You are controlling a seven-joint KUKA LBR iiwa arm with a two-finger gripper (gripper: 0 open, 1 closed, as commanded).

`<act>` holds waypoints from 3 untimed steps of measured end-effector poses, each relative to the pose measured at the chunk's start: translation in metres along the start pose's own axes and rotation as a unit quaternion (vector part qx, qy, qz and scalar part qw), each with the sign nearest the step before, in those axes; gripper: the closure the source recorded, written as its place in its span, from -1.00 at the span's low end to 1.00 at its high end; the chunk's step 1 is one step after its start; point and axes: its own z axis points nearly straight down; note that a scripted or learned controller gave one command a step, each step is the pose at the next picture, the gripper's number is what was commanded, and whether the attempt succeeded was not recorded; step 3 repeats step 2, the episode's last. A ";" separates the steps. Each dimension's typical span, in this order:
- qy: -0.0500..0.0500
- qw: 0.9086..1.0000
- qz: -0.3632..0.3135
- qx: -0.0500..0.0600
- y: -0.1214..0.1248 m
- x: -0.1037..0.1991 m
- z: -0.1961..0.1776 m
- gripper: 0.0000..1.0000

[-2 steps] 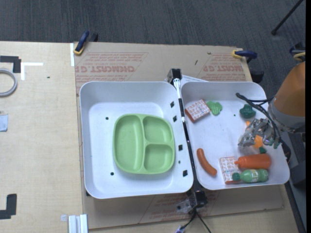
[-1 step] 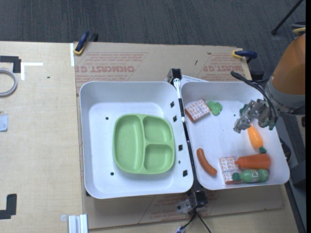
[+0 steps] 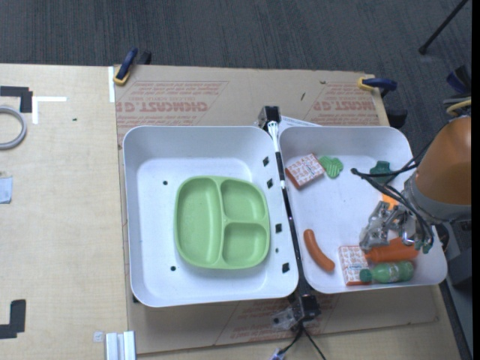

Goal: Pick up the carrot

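My claw [image 3: 384,229] is down at the lower right of the right bin [image 3: 341,201], just above the carrot [image 3: 393,252], which lies unlifted on the floor, grip state unclear.

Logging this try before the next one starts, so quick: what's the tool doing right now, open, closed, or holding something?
Tool: cannot be told; it sits low in the right bin, just above the carrot.

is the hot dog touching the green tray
Apart. The camera view shows the hot dog in the right bin, the tray in the left bin.
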 end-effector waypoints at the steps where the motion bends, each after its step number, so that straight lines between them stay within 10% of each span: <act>1: 0.002 1.000 0.000 0.001 -0.001 0.001 0.001 -1.00; 2: -0.001 1.000 0.001 0.000 0.000 -0.001 -0.009 1.00; 3: -0.001 1.000 0.001 0.000 0.000 -0.001 -0.009 1.00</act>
